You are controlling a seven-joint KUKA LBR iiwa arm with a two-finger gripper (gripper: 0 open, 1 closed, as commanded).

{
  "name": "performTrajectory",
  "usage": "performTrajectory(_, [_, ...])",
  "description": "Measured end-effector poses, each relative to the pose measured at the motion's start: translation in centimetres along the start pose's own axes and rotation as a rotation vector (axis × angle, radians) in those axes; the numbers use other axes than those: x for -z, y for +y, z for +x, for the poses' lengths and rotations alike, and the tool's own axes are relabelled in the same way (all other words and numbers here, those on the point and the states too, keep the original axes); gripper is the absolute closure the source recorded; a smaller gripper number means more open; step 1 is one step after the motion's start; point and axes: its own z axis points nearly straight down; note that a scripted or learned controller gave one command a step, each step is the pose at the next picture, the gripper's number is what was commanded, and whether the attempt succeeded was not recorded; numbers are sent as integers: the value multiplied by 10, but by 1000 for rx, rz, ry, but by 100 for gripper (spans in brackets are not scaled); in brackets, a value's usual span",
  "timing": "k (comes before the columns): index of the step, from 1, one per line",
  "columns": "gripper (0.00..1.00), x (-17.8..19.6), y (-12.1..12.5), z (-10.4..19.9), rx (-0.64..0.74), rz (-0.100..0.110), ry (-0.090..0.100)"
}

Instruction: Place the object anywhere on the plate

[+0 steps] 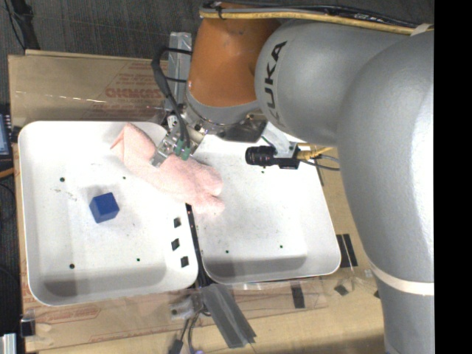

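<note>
The gripper (171, 152) hangs low over the pink cloth (190, 181), at or very close to its surface, but the slanted view does not settle whether it is spread, closed, or pinching any fabric. The cloth lies as a long rumpled strip running from upper left to lower right. Its upper end rests in the left bin (74, 242), and its lower end is draped over the shared rim into the right bin (273, 220). The gripper stands over the left-bin half of the strip, nearer the upper end than the middle. If the cloth is the object meant, a lift from here would probably leave the longer tail dragging across the rim. The blue cube (104, 206) sits apart, down and to the left of the gripper on the left bin's floor, clear of the cloth. The grey arm (346, 87) reaches in from the right.
</note>
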Motion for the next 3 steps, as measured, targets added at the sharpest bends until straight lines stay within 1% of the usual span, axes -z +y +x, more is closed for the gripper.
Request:
performTrajectory(1, [100, 9, 42, 29, 405, -2, -3])
performTrajectory(2, [100, 3, 41, 38, 654, 0, -1])
performTrajectory(3, [0, 3, 41, 37, 654, -1, -1])
